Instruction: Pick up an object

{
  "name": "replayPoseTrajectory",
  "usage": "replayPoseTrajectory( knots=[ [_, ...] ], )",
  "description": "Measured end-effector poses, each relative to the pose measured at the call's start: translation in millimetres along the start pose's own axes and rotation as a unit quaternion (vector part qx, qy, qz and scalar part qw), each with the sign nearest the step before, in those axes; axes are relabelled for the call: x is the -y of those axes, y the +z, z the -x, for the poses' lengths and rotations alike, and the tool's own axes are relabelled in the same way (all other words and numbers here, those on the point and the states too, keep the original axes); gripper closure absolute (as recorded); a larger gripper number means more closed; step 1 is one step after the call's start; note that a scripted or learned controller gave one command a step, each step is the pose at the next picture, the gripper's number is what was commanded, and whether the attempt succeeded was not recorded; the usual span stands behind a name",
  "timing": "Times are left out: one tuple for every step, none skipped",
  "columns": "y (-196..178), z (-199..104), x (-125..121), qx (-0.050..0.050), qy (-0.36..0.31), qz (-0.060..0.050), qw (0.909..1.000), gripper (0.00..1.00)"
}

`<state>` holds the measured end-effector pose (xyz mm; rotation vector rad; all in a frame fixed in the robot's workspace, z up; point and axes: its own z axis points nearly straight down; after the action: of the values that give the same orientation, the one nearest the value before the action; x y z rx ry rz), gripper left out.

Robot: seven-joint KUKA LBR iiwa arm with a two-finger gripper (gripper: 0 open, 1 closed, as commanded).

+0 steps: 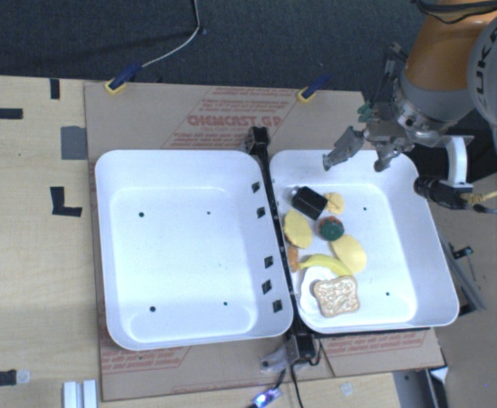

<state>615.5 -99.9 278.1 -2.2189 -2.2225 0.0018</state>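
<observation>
Above right bin (401, 195), open pincer (360, 153) hovers.

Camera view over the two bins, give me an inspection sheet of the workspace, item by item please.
Surface: brown cardboard sheet on a pale wooden bench, bearing two shallow white plastic bins, left bin and right bin.
Job's things: all in the right bin's left half: black rectangular block, yellow banana, slice of toast, dark green round piece, yellow oval pieces.
Clutter: nothing seen in the left bin.
Grippers: two-finger gripper above the right bin's far rim, jaws spread, nothing between them.
Cables: thin grey cable on the dark floor behind the bench.
Surroundings: blue-and-yellow clamps at the cardboard's far edge; black tape marks on the bench.
</observation>
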Motion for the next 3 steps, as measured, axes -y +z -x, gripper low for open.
replayPoseTrajectory(
  knots=[
    [91,-68,-6,-0.001,-0.002,-0.004,1.0000,0.00],
    [-201,-28,-30,0.002,0.000,0.010,0.9999,0.00],
    [-133,-122,-15,-0.001,-0.004,-0.003,1.0000,0.00]
  ],
)
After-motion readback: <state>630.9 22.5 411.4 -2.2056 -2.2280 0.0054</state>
